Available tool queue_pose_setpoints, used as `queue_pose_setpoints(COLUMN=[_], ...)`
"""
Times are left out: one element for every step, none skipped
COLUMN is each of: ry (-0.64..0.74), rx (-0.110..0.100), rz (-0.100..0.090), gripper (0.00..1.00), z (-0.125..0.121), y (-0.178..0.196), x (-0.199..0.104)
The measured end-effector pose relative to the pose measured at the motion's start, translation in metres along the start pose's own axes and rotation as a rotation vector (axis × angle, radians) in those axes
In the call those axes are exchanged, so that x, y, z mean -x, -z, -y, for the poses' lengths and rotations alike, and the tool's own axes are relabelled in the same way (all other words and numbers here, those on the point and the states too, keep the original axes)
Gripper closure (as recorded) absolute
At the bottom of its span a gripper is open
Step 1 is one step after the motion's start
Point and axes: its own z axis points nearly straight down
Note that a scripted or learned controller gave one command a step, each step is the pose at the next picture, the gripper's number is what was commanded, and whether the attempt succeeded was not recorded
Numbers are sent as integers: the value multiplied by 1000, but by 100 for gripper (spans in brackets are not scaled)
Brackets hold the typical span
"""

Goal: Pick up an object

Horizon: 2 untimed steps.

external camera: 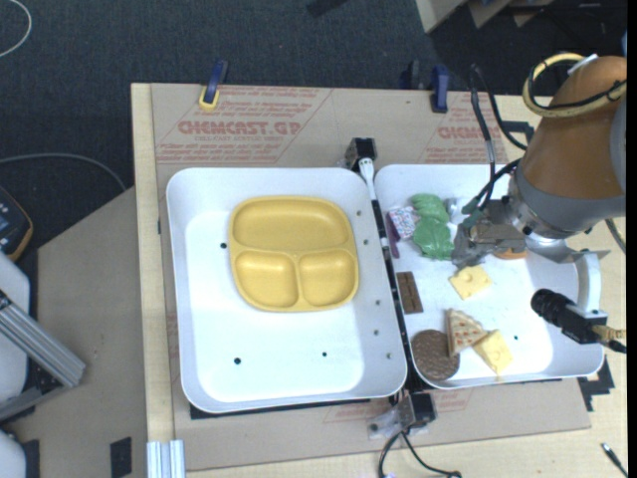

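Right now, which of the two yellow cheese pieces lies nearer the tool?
The upper yellow holed cheese wedge, just below the tool; the other yellow cheese piece lies farther down, beside the sandwich triangle.

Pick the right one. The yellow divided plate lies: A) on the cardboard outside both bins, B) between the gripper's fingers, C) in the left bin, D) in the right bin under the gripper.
C: the yellow divided plate lies flat in the left bin, away from the gripper over the right bin.
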Motion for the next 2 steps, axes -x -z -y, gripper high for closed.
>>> queue_pose_setpoints(ry=[0, 0], rx=[-2, 0], rz=[0, 0], gripper=[100, 100], z=[-10, -5], y=[-6, 6], x=[-60, -116])
